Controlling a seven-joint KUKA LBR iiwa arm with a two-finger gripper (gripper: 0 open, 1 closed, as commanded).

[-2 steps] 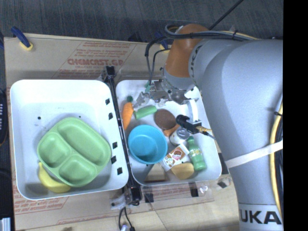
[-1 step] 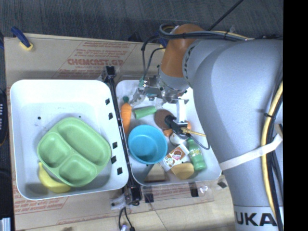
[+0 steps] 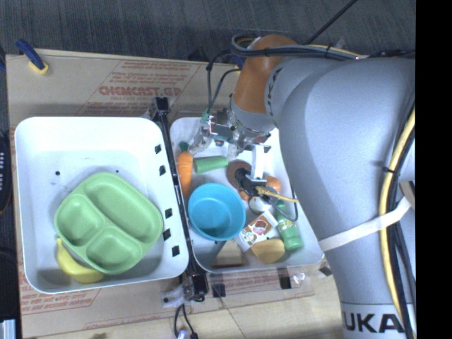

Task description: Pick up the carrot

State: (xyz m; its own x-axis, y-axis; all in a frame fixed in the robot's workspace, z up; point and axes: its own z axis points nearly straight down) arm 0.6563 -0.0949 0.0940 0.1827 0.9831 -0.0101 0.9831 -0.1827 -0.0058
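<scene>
One arm (image 3: 339,140), one carrot (image 3: 184,170), one bowl (image 3: 215,211)

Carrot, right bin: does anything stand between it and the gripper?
Nothing lies on the carrot; it rests bare against the left wall of the right bin. But a green cylinder lies close beside it, on the side toward the gripper, and the blue bowl sits at its lower end, so a grasp looks crowded.

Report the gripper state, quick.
Gripper: cannot be told from this view; the carrot lies against the left wall of the right bin.
</scene>
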